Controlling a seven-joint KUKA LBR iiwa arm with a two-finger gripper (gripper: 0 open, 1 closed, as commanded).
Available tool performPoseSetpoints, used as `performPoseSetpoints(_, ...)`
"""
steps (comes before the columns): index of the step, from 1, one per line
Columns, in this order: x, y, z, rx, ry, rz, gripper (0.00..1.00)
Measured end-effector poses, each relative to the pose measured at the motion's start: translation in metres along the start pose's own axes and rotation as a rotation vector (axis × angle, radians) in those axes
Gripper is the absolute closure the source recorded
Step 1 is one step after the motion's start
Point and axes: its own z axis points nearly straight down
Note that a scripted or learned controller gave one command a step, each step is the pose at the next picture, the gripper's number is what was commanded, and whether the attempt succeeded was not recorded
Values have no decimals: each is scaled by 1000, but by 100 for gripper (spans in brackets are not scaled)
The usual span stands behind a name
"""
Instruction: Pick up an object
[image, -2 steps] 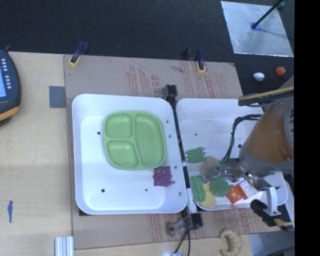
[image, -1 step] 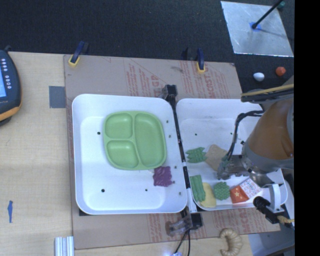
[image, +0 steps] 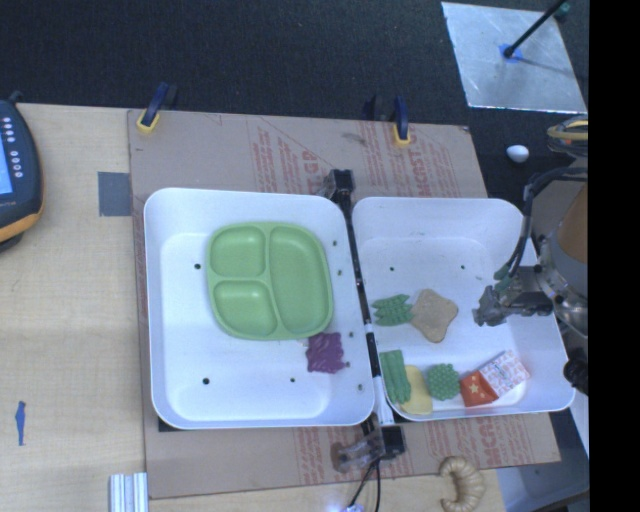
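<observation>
Gripper (image: 492, 308) hovers over right bin (image: 440, 215), near its right edge; finger state unclear, nothing visibly held. Candidate objects lie apart from it: tan piece (image: 435, 314) mid-bin, red-white packet (image: 495, 378) near front-right corner. Judged: pick not yet made, descent and grasp remain.

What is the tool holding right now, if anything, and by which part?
Nothing. The tool hangs over bare floor at the right side of the right bin, apart from the tan piece and the red-and-white packet.

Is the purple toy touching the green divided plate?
Apart. The camera view shows a thin strip of white bin floor between the purple toy and the lower right corner of the green divided plate.
</observation>
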Motion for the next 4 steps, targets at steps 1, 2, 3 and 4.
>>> performPoseSetpoints(1, 1, -1, 7, 11, 2, 0, 0)
performPoseSetpoints(2, 8, -3, 85, 18, 4, -2, 0)
performPoseSetpoints(3, -66, -3, 97, 10, -2, 7, 0)
performPoseSetpoints(4, 0, -3, 137, 16, 7, -7, 0)
